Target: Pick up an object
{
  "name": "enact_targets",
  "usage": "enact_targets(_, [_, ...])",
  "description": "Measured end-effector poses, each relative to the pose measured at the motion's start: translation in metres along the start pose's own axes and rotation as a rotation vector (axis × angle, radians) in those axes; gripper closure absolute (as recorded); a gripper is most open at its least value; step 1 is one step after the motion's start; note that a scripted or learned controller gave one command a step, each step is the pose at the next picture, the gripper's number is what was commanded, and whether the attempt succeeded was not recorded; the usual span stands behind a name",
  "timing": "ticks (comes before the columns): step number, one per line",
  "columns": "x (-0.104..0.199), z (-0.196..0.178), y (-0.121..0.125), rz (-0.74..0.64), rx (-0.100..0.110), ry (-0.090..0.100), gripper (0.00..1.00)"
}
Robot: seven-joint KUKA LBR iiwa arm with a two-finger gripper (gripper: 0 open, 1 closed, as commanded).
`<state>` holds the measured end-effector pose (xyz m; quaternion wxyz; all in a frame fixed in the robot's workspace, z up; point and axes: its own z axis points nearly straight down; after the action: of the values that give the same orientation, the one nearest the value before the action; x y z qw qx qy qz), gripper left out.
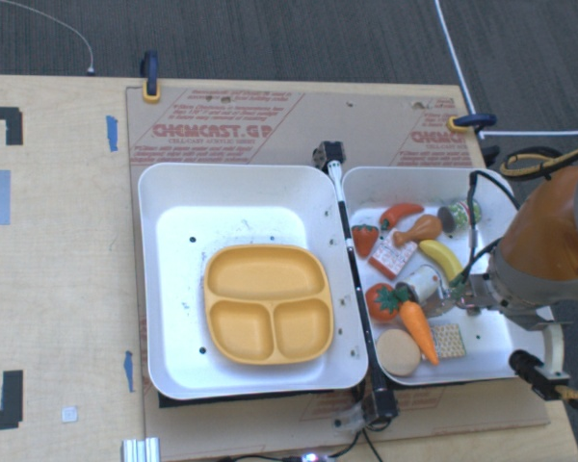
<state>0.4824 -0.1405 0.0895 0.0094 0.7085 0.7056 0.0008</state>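
Arm enters from the right, gripper [450, 296] low over the right bin [482, 369], just beside the banana [441, 258] and carrot [419, 330]. Cannot tell the tool's state. Also in that bin: tomato [383, 299], chicken drumstick [419, 229], round cookie [399, 352], cracker [449, 340]. Left bin [164, 258] holds a yellow divided plate [268, 301].

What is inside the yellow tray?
Nothing: all three compartments of the tray are bare. It sits in the left bin. The bin floor beneath it is covered, so that can't be seen.
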Motion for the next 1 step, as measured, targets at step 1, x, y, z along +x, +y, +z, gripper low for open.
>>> enact_targets(1, [0.0220, -0.0004, 0.0010, 0.000, -0.003, 0.000, 0.00])
